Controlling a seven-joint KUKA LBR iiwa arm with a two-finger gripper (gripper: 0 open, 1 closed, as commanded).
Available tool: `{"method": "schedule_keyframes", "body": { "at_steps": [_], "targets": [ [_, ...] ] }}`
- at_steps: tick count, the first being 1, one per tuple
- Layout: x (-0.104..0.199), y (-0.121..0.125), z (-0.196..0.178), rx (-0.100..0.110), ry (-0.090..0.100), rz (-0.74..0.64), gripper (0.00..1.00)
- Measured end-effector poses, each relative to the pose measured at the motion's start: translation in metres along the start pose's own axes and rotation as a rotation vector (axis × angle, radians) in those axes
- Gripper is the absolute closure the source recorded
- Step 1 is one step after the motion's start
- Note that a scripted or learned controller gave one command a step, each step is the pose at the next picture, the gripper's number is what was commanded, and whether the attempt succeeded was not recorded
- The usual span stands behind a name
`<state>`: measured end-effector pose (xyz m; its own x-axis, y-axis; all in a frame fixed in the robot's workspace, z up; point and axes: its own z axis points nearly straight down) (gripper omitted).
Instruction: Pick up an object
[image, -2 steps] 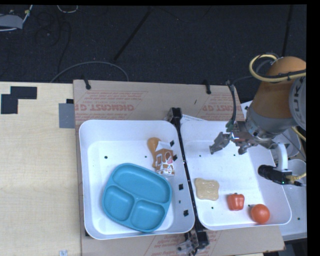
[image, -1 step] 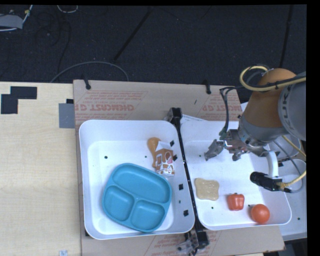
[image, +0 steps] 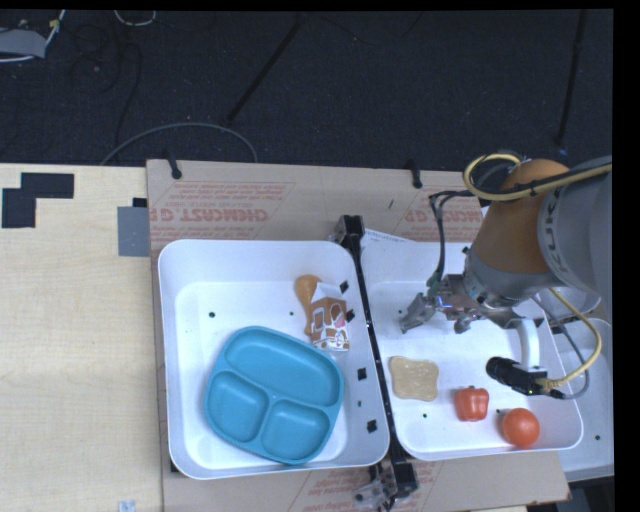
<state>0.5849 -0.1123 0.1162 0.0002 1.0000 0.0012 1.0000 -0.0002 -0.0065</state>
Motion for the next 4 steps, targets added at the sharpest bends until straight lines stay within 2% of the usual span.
{"method": "schedule_keyframes", "body": {
  "at_steps": [1, 2, 3, 4],
  "targets": [
    [0.001, 0.0, 0.03, 0.0, 0.0, 0.001, 0.0],
    [0.0, 0.0, 0.019, -0.002, 0.0, 0.005, 1.0],
    [0.005, -0.004, -0.025, -0.006, -0.001, -0.001, 1.0],
    [0.002, 0.004, -0.086, -0.01, -0.002, -0.001, 1.0]
  ]
}}
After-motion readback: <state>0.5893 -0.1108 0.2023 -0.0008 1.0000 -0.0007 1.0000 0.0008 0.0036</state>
